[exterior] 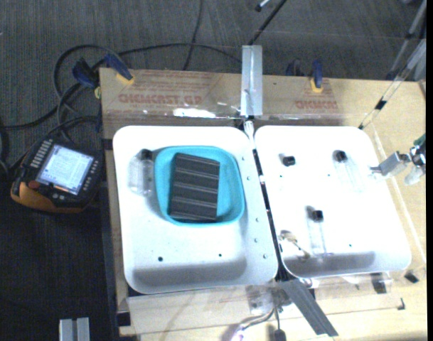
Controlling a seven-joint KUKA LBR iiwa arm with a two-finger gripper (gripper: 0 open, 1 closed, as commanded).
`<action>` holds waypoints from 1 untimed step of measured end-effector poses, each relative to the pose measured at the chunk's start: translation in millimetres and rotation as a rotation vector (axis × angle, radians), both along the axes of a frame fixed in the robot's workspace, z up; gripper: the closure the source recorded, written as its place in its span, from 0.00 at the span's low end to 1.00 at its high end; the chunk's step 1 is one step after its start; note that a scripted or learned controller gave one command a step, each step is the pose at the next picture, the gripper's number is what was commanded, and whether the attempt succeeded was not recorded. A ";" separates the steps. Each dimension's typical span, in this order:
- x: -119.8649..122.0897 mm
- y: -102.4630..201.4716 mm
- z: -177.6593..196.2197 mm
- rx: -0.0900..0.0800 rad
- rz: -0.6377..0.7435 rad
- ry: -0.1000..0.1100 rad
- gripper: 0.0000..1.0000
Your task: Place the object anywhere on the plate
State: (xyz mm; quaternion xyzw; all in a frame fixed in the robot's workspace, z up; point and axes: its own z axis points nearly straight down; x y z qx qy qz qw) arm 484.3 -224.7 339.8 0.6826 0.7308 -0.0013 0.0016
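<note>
A blue plate (232,199) lies in the left bin (188,261), toward its back. On the plate's middle rests a dark grey ribbed block (195,186), lying flat. A clear vial with a black cap (139,169) lies on the bin floor just left of the plate, touching its rim or nearly so. My gripper (402,162) is a small grey shape at the far right, over the right bin's outer rim and far from the plate. Nothing is seen in it.
The right bin (358,251) holds three clear vials with black caps (287,160), (342,163), (316,227). A metal post (252,80) stands behind the seam between the bins, before a cardboard wall (173,94). A control pendant (60,169) lies off the bench, left.
</note>
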 end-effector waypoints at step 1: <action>-0.5 74.3 -72.5 0.005 -0.352 0.004 0.00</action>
